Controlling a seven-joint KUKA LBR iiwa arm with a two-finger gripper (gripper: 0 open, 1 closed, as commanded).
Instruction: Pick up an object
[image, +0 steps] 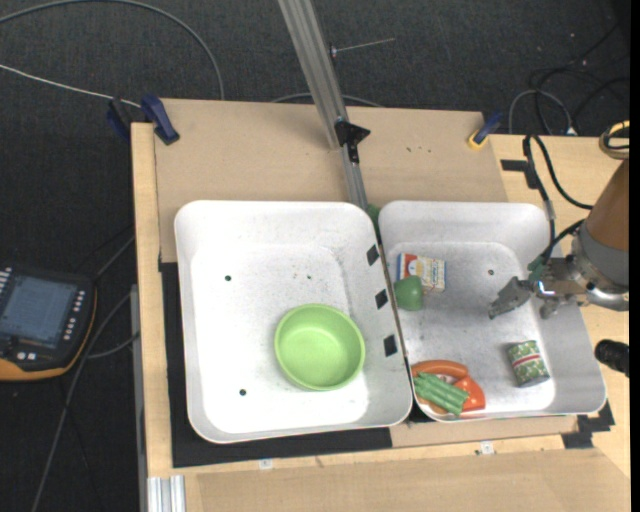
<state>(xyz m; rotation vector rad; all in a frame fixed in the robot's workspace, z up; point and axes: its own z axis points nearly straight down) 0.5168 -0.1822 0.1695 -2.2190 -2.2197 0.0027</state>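
So the gripper (515, 297) hangs over the right bin (520, 222), toward its right side, with its dark fingers (505, 301) spread apart and nothing between them. The arm (610, 245) comes in from the right, grey with an orange-brown band above the wrist.

Closest thing to it is a small can (527, 362), just below and a bit right of the gripper, lying tilted on the bin floor, short cylinder with a green patterned label. Well apart to the left sits a little carton (421, 271), boxy, white with red and blue print, and touching its lower left corner is a green ball (408, 292), smooth and round. Down at the bin's near edge there's an orange plate (478, 398) with green bean-looking pieces (443, 392) on it, kind of glossy plastic.

Both bins are white, shallow, rounded corners, speckled matte surface. The left bin (250, 250) holds a lime green bowl (319, 346), round and smooth, near its lower right.

A metal pole (322, 80) slants down from the top to where the two bins meet. The bench (260, 150) is tan board, with blue clamps (160, 118) at the back corner.
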